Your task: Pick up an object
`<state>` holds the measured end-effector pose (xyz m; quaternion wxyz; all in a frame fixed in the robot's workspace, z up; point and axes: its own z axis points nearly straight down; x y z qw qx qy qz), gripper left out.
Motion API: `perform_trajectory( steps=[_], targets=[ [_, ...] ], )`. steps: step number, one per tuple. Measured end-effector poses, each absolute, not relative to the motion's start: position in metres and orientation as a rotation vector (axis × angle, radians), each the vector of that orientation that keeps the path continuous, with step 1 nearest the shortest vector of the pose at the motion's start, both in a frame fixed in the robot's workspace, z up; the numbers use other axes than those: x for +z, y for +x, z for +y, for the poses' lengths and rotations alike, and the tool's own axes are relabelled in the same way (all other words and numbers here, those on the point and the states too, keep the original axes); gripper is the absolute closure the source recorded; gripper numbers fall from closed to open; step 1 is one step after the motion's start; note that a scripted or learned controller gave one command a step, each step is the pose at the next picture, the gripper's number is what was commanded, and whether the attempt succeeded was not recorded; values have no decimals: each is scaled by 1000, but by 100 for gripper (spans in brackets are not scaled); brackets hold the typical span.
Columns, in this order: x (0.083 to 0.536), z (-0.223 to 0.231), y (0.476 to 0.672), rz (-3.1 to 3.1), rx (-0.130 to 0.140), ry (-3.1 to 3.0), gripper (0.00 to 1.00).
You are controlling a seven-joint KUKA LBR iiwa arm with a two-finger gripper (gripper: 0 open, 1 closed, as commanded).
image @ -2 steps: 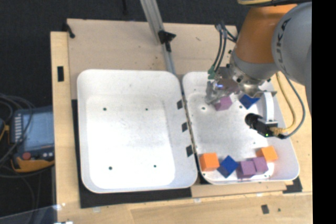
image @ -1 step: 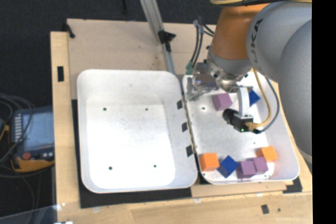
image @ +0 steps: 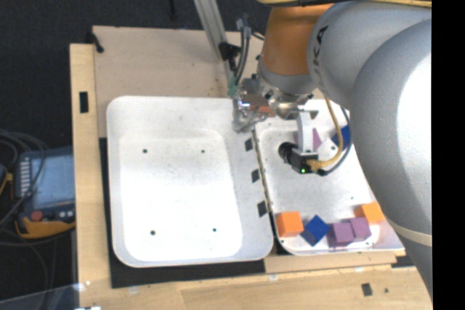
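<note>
Approach stage, by my read: the tool (image: 243, 115) hangs over the far end of the rim where the two shallow white plastic bins meet. Spread or pressed together, I cannot tell, and no object is visible in its grasp. Candidates line the right-hand bin's (image: 290, 181) near edge: small orange cube (image: 290, 223), blue cube (image: 315, 229), purple cube (image: 340, 234). Next call: swing over one, square up, then descend.

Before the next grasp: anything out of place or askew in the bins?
Nothing spilled or damaged. Blocks crowd the right bin's near rim, the blue block askew; the gripper sits far from them, by the bins' shared edge.
</note>
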<state>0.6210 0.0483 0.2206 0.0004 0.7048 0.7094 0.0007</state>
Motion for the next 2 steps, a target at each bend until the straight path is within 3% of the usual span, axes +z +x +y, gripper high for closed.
perform_trajectory(
  steps=[1, 2],
  targets=[
    [221, 92, 632, 2228, 3, 2214, 100],
    [221, 89, 632, 2226, -2, 2214, 0]
  ],
)
